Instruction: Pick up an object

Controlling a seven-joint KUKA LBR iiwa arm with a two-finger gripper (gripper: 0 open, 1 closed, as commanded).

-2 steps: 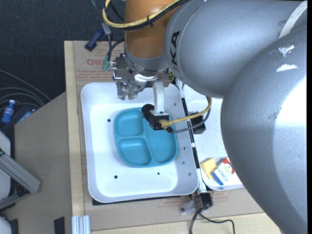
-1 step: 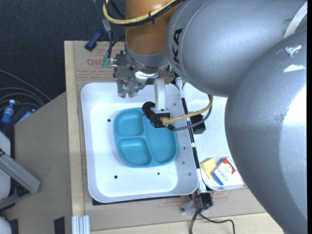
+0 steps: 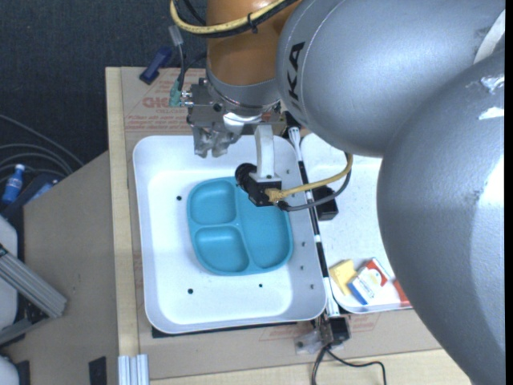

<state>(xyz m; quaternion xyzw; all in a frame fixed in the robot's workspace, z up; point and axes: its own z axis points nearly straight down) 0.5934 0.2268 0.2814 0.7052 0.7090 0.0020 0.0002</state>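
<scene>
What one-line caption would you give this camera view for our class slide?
End effector poised over the far end of the left white bin, just beyond a blue three-compartment tray.

This is a robotics lab: my big grey arm (image 3: 401,95) carries its tool (image 3: 212,143) over a table (image 3: 120,255) bearing two white bins (image 3: 151,239), loose cables (image 3: 48,144) trail over dark carpet (image 3: 64,38), and an aluminium rail (image 3: 32,283) lies alongside.

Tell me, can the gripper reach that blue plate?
Probably yes: the gripper hangs over the far edge of the left bin, and the blue plate lies flat close by, with nothing on top of it.
</scene>
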